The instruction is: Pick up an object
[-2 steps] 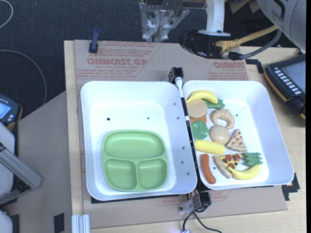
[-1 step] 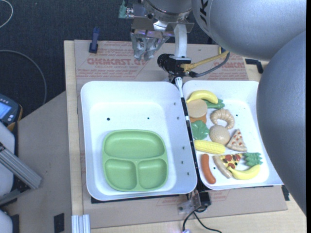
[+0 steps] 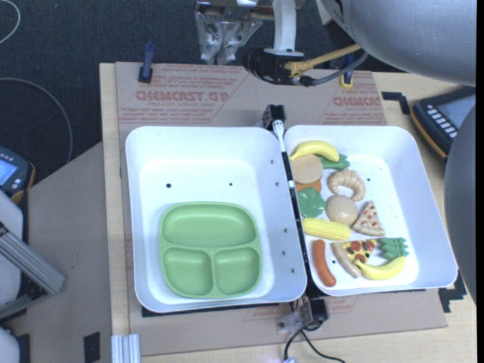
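Observation:
My gripper (image 3: 220, 42) hangs high above the back of the bench, beyond the far edge of the left bin (image 3: 144, 203), with nothing visibly in it. The right bin (image 3: 420, 195) holds several toy foods: a yellow banana (image 3: 314, 150), a burger (image 3: 308, 171), a croissant (image 3: 346, 181), a green leaf (image 3: 310, 201), a pale potato-like piece (image 3: 341, 209), a pizza slice (image 3: 369, 220), a corn cob (image 3: 325, 229), a red sausage (image 3: 324, 263) and a second banana (image 3: 383, 270). All of them lie well to the front right of the gripper.
A green three-compartment plate (image 3: 210, 248) lies in the front half of the left bin. Black clips (image 3: 274, 115) join the bins at the back. Brown cardboard (image 3: 181, 89) covers the bench behind the bins. A black device (image 3: 442, 119) sits at the right edge.

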Tool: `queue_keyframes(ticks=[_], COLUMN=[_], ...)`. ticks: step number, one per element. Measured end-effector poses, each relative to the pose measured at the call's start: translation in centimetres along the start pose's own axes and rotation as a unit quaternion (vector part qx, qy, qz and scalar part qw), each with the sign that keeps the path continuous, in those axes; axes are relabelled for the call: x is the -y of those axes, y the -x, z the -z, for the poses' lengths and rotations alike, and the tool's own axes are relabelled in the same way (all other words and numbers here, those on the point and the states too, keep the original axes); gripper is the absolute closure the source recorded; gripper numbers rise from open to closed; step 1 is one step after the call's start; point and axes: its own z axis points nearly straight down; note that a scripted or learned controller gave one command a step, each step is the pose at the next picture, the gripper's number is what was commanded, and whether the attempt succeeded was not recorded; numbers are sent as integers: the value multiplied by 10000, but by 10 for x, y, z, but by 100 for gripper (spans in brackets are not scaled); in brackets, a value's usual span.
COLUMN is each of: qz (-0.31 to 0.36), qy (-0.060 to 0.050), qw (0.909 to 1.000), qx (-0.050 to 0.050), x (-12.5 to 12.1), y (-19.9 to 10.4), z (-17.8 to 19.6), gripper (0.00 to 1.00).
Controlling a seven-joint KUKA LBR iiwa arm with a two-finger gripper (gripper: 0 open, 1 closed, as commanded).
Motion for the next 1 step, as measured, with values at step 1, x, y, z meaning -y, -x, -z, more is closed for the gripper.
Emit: queue_keyframes(ticks=[1], qz=[-8], qy=[9], qw=[10000], qx=[-3], x=[37], y=[1], z=[93], gripper=[100])
